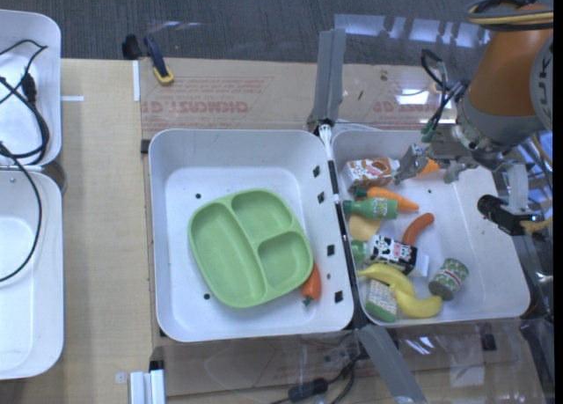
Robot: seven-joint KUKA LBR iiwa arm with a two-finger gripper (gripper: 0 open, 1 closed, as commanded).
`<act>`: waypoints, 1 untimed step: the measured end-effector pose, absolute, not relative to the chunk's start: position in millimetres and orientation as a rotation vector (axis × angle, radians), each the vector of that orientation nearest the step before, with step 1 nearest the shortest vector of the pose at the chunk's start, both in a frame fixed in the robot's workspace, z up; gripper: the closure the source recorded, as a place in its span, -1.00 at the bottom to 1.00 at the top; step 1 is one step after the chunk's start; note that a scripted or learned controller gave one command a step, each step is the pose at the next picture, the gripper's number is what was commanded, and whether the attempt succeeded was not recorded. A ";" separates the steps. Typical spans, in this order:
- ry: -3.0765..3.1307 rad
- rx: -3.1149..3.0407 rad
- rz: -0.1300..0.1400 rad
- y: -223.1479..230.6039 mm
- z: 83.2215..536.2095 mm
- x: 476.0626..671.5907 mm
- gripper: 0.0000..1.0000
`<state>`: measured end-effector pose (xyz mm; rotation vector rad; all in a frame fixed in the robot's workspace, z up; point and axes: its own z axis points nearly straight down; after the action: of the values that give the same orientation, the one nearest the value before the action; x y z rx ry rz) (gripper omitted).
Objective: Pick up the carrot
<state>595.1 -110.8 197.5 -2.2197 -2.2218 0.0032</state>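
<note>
Tapered orange carrot (393, 199) among glossy toys; pincer (420, 161) above, grip perhaps unclear.

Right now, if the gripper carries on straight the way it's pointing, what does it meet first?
The gripper points toward the right bin's far-left corner. Probably first in line: the small snack packet, with a carrot just beside it. Height is hard to judge from this angle.

A robotics lab: a wooden bench (97, 217), two white bins (163, 244) of toy food, loose cables (22, 121).
</note>
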 end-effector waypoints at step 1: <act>-2.221 -2.219 0.005 -111.3 206.0 595.3 1.00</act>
<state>595.3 -111.3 206.0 -2.2193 -2.2210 0.0052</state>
